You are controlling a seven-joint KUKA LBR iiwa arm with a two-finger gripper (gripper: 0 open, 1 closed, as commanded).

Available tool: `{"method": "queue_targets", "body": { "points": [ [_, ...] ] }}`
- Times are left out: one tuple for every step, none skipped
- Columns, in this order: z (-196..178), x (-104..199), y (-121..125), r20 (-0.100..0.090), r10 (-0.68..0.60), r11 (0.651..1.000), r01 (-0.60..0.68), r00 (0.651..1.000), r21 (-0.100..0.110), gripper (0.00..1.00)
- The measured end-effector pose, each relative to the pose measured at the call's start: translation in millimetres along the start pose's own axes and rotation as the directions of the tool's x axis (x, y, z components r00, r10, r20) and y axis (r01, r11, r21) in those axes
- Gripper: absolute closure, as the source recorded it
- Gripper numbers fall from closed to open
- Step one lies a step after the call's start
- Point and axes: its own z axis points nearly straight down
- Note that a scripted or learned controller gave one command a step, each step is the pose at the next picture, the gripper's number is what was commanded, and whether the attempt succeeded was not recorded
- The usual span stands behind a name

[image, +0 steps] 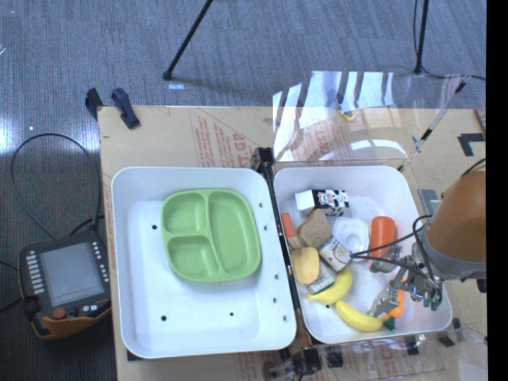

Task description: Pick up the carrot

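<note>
Single fixed camera overhead, slanted down, both bins (127,213) in frame.

Even, bright overhead lighting; glare streaked the clear plastic sheet (349,121) well beyond the steel two-finger pincer (403,290), itself slightly blurred; shadows stayed faint.

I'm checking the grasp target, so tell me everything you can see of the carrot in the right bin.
The carrot shows as a small orange piece with a green bit at its lower end, looking like toy plastic. It lies in the right bin near the lower right corner, just right of the lower banana. The claw sits right over it and hides much of it, so its full shape and whether it is gripped cannot be told.
</note>
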Motion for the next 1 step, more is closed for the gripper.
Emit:
{"method": "queue_targets", "body": {
  "points": [
    [-9.1, 0.9, 1.4, -0.005, 0.001, 1.0, -0.001, 1.0, -0.003, 1.0]
  ]
}}
